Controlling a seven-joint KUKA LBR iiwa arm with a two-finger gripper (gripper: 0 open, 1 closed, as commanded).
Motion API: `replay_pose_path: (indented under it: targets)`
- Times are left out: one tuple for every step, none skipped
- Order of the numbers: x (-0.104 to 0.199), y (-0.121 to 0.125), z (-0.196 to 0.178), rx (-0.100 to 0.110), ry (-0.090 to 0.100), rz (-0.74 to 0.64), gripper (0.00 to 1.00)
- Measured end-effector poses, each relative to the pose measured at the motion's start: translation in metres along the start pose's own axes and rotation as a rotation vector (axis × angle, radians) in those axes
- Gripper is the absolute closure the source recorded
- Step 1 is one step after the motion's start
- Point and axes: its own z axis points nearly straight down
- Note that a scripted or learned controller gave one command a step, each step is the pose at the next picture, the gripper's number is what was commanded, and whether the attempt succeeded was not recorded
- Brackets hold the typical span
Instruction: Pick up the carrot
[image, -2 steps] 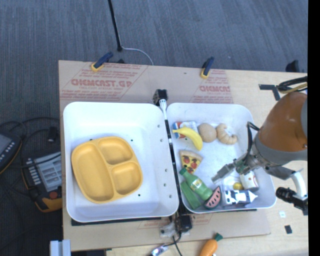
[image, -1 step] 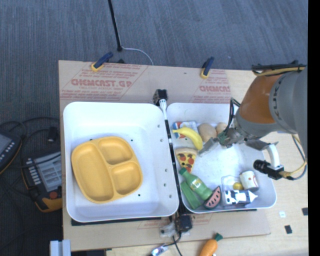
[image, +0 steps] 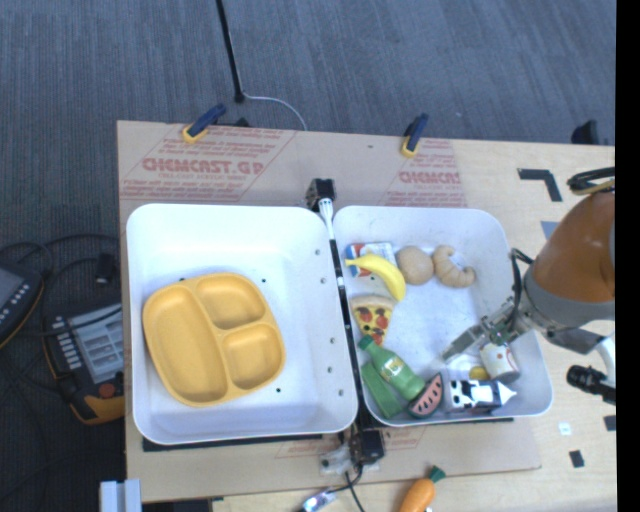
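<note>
One grey arm (image: 585, 262) leans in over the right bin (image: 440, 310) from its right side, wrist bent down, with the pincer (image: 472, 340) low near the bin's floor; I cannot tell how far it is open or whether it grips anything. One carrot (image: 418, 493) lies on the bench (image: 200, 165) outside that bin, beyond its near edge. Inside the bin are one banana (image: 380, 272), one green bottle (image: 390, 372) and one watermelon slice (image: 428, 393).

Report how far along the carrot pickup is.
Done: nothing yet. The carrot lies on the bench, outside both bins, just past the near rim of the right bin. In hand: the gripper sits low in the right bin, well apart from the carrot. Left: reach the carrot, grip it and lift it.
</note>
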Motion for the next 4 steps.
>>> replay_pose_path:
  targets:
    - [-0.039, 0.093, -0.002, 0.014, 0.003, -0.086, 0.0]
    - [0.062, 0.008, 0.001, 0.007, -0.004, -0.197, 0.0]
    - [0.062, 0.01, -0.009, 0.003, -0.007, -0.196, 1.0]
    - [0.156, 0.052, -0.122, 0.014, 0.005, -0.183, 1.0]
